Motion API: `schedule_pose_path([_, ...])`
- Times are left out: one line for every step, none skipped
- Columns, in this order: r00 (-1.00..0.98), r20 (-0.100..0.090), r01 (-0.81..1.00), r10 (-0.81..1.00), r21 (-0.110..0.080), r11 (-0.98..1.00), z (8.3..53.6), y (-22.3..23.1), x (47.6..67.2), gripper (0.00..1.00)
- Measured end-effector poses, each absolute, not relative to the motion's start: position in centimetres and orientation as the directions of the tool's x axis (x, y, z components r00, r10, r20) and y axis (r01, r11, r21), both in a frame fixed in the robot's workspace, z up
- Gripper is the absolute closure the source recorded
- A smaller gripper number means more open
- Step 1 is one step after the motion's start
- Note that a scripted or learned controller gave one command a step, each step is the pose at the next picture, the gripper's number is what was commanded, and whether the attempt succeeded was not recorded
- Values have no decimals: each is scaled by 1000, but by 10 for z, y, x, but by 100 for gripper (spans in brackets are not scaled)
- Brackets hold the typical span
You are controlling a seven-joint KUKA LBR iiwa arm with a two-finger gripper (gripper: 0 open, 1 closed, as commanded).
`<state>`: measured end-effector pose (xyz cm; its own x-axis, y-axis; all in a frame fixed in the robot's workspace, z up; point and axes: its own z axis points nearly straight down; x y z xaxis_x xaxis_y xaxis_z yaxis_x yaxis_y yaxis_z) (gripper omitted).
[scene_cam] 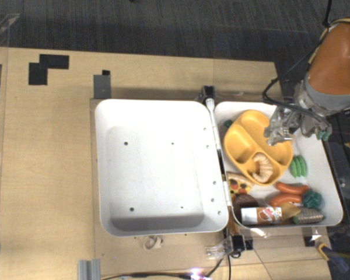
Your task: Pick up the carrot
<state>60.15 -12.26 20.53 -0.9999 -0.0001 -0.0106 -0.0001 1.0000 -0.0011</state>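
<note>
Gripper [278, 134] hovered over yellow tray [245, 144] in rt bin [329, 174], open/shut unclear; carrot [287, 199] lay nr front, w/ green top.

Two shallow white plastic bins sit side by side on the wooden bench [46, 174]; the left bin [157, 162] lies beside the right bin [332, 185]. In the right bin, a yellow divided plastic tray [248, 142] lies toward the back. The orange toy carrot with green top [291, 199] lies nearer the front, right of the tray, with a brown bottle [268, 214] just in front of it.
</note>
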Motion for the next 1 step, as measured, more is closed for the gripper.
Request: schedule_pose_path([-998, -32, -49, -49, -10, 999, 115, -154, 615, 0])
